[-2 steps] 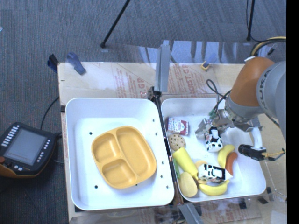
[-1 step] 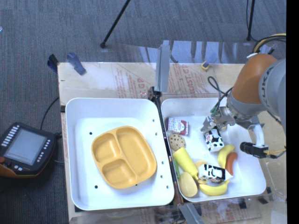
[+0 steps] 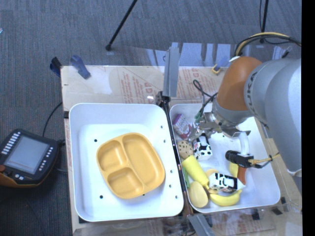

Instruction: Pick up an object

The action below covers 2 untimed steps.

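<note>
At the near edge of the right bin [image 3: 268,193] a banana [image 3: 227,199] lies curved along the front wall, with a pale yellow oval piece [image 3: 198,194] touching it at its 9 o'clock end. A black-and-white block [image 3: 224,181] rests just on the banana at 12 o'clock. A yellow oblong piece [image 3: 194,166] slants up towards 11 o'clock from the oval one. Beyond it sits a speckled brown cookie [image 3: 184,149], and just beside that, at 3 o'clock, a cow-spotted toy [image 3: 203,149]. A purple packet [image 3: 181,124] lies at 11 o'clock in this bin, against the dividing wall. The gripper [image 3: 200,130] hangs low over the bin's far half, between the packet and the cow-spotted toy, close above both. Whether it is spread or closed I cannot tell, and nothing is seen held in it. The left bin [image 3: 83,132] holds a yellow divided plate [image 3: 130,165] near its centre.
</note>
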### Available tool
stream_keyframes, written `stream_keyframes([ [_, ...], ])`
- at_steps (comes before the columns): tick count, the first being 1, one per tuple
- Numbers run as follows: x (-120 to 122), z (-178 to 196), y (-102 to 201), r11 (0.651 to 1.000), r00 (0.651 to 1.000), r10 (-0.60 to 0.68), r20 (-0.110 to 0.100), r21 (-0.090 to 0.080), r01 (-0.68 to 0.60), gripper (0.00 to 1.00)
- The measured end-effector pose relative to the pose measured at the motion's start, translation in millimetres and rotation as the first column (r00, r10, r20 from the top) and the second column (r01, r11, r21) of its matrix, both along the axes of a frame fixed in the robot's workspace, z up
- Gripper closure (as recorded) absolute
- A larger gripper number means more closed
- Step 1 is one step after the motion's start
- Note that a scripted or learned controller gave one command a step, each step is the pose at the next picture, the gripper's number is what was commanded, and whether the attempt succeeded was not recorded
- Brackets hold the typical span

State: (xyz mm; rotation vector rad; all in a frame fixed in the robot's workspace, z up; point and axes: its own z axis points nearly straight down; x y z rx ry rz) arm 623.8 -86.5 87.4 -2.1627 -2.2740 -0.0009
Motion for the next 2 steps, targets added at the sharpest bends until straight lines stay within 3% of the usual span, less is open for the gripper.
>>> stream_keyframes([
  [1, 0, 38, -21, 1.000, 1.000, -0.009, 0.002, -0.002, 0.009, 1.00],
  [2, -32, 120, 13, 0.999, 0.999, 0.043, 0.006, -0.002, -0.043, 1.00],
])
